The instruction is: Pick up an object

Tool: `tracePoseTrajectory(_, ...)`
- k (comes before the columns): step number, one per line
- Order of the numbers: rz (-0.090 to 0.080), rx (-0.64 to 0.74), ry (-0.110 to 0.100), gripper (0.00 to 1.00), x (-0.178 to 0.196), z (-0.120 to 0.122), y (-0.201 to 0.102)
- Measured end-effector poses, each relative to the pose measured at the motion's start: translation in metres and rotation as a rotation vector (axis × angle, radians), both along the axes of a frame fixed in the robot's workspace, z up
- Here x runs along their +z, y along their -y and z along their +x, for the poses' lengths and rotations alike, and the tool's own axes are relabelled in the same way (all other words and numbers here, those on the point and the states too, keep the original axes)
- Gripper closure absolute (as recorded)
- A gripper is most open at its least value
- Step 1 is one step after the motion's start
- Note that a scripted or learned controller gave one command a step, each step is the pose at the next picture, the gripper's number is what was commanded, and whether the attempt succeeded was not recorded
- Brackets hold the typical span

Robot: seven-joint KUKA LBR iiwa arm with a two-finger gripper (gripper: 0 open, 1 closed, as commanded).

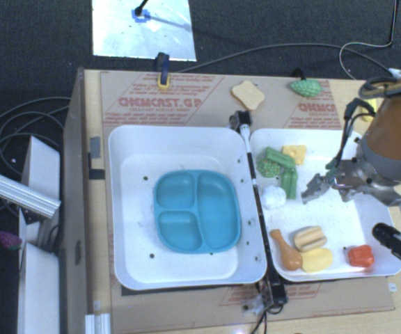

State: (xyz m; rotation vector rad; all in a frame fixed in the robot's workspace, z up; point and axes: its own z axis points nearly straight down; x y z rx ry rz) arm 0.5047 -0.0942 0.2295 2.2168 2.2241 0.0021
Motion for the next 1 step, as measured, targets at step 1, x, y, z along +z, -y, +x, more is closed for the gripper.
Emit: tracePoseTrajectory(1,0.0,-0.001,-0.003,0.0,-0.0779,0.0625,0.0087)
